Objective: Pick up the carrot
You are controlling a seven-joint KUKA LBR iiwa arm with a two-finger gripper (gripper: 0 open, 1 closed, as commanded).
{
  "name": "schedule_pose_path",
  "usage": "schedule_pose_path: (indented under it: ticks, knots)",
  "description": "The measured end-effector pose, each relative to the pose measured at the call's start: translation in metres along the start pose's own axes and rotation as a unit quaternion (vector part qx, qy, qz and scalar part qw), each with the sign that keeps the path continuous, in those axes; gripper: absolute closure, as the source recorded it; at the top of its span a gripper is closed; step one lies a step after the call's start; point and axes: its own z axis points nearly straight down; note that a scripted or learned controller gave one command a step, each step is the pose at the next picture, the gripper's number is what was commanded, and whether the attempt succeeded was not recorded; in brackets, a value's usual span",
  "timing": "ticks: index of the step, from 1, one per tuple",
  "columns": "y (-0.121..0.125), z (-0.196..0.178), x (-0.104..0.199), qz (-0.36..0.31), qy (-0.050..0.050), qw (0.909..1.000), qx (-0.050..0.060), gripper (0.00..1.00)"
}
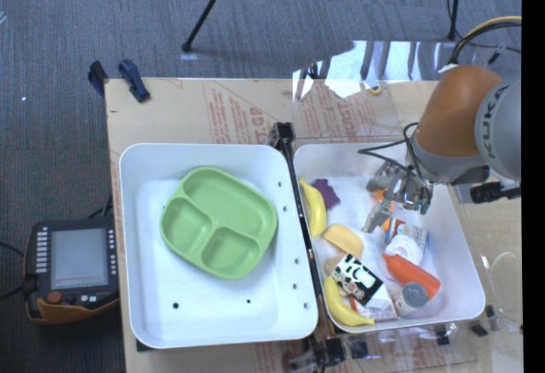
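Nearest the camera, along the front edge of the right bin [467, 237], lies a banana [345, 305] with a black-and-white patterned carton [358, 278] just above it and a grey-capped container [411, 295] to its three o'clock. The carrot [411, 273], an orange tapered piece, lies among this clutter, slanting from about ten o'clock to four o'clock and touching the grey-capped container at its lower end, with a white packet [407, 238] just beside it at twelve o'clock. The gripper [385, 211] hangs over the same bin, at roughly eleven o'clock from the carrot and near it but apart; its two metal fingers stand spread with nothing between them. A yellow wedge [343, 238] lies at its seven o'clock, a second banana [313, 205] and a purple piece [324, 191] at nine o'clock. The left bin [136, 192] bears a green divided plate [219, 221]. The step in hand looks like the approach, with no grasp yet made. Next the gripper likely needs to shift toward four o'clock, line its fingers across the carrot's width, and descend without catching the packet.
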Motion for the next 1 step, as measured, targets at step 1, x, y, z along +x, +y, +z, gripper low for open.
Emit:
schedule_pose_path:
  ticks: [1]
  knots:
    - [0.0018,-0.012,-0.0017,-0.002,-0.003,1.0,0.0,1.0]
